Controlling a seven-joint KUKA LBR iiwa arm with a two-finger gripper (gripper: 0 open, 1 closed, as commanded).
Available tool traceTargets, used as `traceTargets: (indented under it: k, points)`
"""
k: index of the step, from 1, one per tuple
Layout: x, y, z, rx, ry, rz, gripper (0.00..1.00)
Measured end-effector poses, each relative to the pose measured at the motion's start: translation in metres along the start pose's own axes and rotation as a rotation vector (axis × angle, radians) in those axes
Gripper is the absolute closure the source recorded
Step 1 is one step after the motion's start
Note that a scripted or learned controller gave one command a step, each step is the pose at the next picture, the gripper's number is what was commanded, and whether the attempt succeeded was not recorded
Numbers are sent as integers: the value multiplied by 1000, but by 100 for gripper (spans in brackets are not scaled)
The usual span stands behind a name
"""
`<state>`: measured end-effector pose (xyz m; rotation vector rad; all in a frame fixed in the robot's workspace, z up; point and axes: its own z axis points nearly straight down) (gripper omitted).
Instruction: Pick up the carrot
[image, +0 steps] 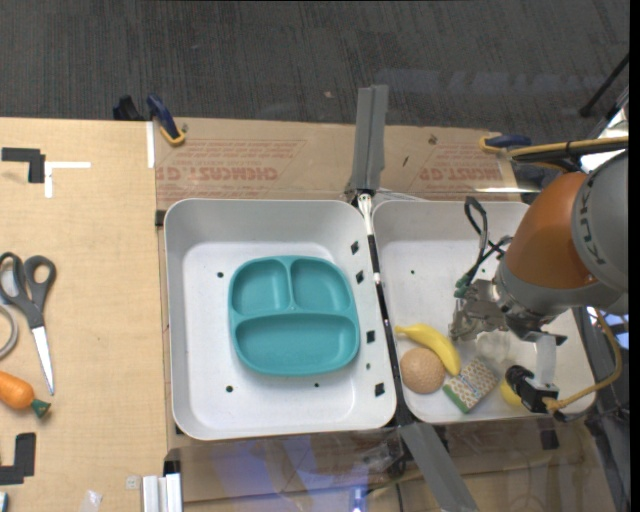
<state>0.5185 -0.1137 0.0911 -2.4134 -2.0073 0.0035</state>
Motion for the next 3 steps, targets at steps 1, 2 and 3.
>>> traceTargets:
  k: [1, 2, 3]
  points:
    - [-84, 31, -83, -3, -2, -137, 100]
    - [-51, -33, -2, 0, 1, 19, 100]
    - [-49, -33, -2, 2, 4, 16, 0]
